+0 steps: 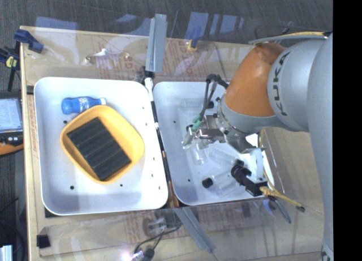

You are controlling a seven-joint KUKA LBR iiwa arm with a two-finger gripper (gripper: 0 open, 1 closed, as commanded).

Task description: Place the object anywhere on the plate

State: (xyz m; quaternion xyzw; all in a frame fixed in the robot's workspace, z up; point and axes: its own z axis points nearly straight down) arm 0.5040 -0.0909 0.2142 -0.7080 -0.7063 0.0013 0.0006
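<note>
A clear plastic object (210, 155) lies in the right bin (169, 112), just beside the gripper (195, 136) — whether the gripper clasps anything, I cannot tell. Well apart, in the left bin (56, 192), the yellow plate (130, 134) bears a dark ridged pad (102, 148) — a blue bottle (82, 104) lies against its rim.

blue bottle (82, 104): lower edge hidden by yellow plate (102, 144) | right bin (175, 183): upper-right part covered by arm (254, 90)
</note>
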